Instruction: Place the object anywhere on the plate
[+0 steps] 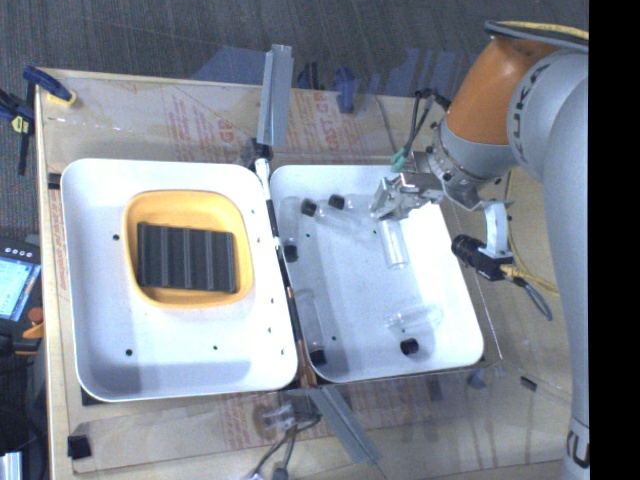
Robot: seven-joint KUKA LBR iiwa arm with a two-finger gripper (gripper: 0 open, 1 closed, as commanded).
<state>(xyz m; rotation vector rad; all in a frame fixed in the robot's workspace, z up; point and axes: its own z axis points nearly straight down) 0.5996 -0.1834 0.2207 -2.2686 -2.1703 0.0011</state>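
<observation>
A yellow plate (228, 211) with a dark ribbed rectangle (190, 256) in its middle lies in the left bin (100, 338). A clear plastic tube (396, 248) lies in the right bin (350, 298), near its back right. My gripper (388, 198) hangs at the tube's far end, right above it or touching it; I cannot tell which. A second clear piece (415, 320) lies nearer the front right of that bin.
Small black pieces sit in the right bin at the back (336, 202) (308, 208) and at the front right (409, 347). A metal rail (272, 98) runs back from between the bins. A screen (15, 288) stands at the left edge.
</observation>
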